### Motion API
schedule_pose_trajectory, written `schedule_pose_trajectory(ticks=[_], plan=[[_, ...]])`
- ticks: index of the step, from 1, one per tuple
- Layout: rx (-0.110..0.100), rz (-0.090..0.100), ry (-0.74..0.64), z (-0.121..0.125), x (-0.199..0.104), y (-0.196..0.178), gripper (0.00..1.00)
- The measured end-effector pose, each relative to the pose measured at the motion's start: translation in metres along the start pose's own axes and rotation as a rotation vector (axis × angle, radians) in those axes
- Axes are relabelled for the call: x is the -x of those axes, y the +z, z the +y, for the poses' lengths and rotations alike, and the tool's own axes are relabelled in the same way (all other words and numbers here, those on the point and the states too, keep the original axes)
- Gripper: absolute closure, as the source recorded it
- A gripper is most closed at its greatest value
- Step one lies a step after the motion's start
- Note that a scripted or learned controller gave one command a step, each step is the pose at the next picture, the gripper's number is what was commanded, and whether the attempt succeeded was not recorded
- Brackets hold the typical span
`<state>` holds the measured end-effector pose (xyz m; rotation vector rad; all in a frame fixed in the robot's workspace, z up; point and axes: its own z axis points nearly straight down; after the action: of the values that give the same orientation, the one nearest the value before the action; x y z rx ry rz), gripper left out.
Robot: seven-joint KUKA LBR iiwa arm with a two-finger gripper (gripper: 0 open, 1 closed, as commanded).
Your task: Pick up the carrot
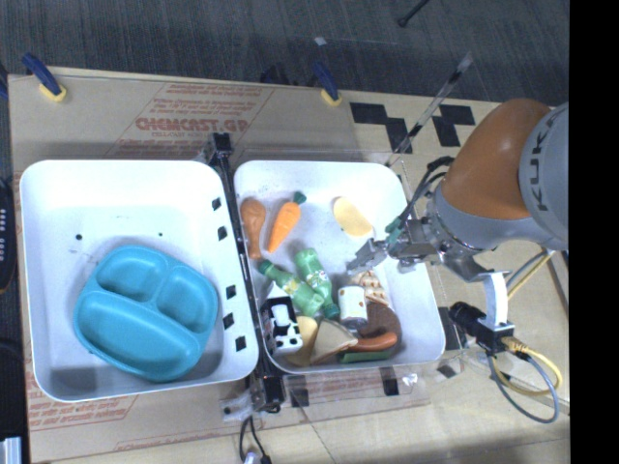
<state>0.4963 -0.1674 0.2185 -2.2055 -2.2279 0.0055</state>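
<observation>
The carrot [283, 225] is orange with a small green top and lies at a slant in the back left part of the right bin [319, 170]. My gripper [379, 245] hovers over the right side of that same bin, to the right of the carrot and a little nearer the front. A clear gap separates it from the carrot, and nothing shows in its grasp. The grey arm with its orange band [493, 162] reaches in from the right.
A brownish-orange sausage-like piece [253, 226] lies just left of the carrot. A pale yellow item [353, 217] sits to its right. A green bottle [308, 280], a white cup [352, 304] and several brown items crowd the bin's front. A blue divided plate [145, 312] rests in the left bin [58, 187].
</observation>
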Motion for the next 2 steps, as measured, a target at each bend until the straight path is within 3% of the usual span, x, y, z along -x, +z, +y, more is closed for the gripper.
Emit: schedule_pose_trajectory(ticks=[1,2], plan=[[0.005,-0.002,0.093,0.052,0.008,0.127,0.0],[-0.009,-0.01,0.132,0.149,-0.02,0.125,0.0]])
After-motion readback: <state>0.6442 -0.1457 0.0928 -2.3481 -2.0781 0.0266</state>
